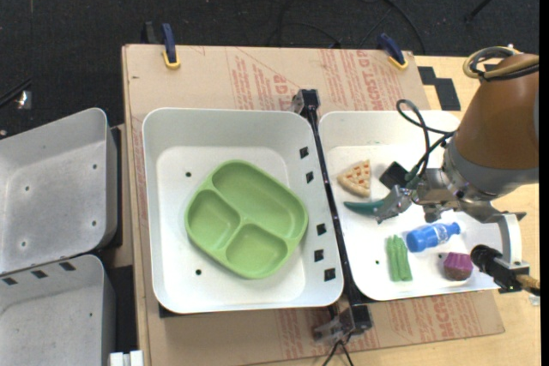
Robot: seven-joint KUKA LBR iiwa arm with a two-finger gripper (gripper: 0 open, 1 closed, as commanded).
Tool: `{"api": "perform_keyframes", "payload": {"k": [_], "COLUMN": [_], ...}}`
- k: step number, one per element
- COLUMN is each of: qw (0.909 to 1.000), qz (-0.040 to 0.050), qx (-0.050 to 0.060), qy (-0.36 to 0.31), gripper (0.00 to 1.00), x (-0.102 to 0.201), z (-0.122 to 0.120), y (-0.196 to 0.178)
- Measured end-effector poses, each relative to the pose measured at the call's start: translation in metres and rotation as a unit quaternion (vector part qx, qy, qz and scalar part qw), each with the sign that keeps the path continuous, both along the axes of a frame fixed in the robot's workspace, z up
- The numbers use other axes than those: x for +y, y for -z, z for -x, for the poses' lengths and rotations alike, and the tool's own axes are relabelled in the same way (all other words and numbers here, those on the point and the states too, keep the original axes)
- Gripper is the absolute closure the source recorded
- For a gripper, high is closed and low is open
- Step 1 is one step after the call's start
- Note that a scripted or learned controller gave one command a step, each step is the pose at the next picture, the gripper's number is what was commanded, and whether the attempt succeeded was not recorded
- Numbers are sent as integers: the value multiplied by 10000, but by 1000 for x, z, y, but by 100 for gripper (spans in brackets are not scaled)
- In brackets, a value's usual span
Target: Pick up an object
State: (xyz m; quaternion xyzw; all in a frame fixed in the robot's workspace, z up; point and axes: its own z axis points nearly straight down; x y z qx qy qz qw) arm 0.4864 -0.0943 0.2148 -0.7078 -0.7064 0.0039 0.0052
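Teal curved object [367,207] seen at gripper [403,200], centre-right of frame, in right bin [364,283]; grip cannot be told. Pizza slice [355,177] lies just above.

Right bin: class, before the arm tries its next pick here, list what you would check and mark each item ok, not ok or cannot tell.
1. Gripper over the right bin: ok.
2. Teal object at the gripper's tip, actually gripped: cannot tell.
3. Blue bottle lying free, apart from the purple object: ok.
4. Pizza slice uncovered: ok.
5. Green sticks clear of the bin wall: ok.
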Motion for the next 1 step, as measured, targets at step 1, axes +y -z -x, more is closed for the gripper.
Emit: {"api": "perform_keyframes", "payload": {"k": [1], "qw": [10000], "qz": [8], "qx": [-61], "qy": [-12], "gripper": [0], "x": [0], "z": [-3], "y": [-5]}}
